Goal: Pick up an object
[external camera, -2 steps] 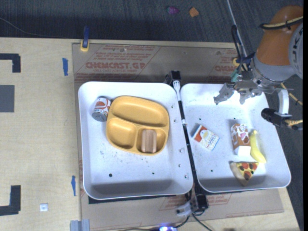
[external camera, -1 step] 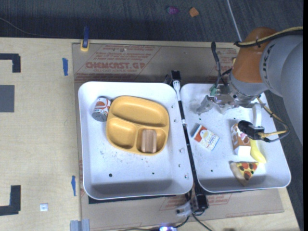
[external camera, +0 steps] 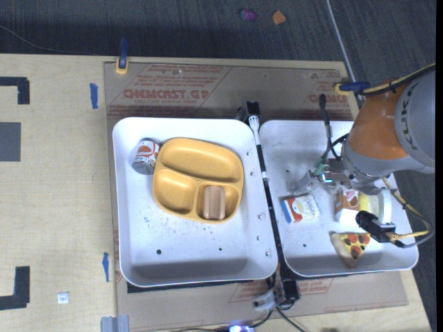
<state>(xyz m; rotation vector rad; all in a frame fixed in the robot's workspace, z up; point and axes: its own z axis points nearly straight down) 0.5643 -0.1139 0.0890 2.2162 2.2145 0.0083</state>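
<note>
The arm's wrist hides much of the right bin (external camera: 277, 244), so whether the jaws (external camera: 331, 177) are apart or together cannot be told, while a small carton (external camera: 299, 208) and pizza slice (external camera: 351, 245) lie below them.

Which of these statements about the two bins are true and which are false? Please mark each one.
1. The yellow tray lies in the left bin. True.
2. A can lies beside the yellow tray at its upper left. True.
3. The pizza slice toy lies in the left bin. False: it lies in the right bin, near the front right corner.
4. The arm reaches over the left bin. False: it is over the right bin.
5. A brown block lies in one compartment of the yellow tray. True.
</note>
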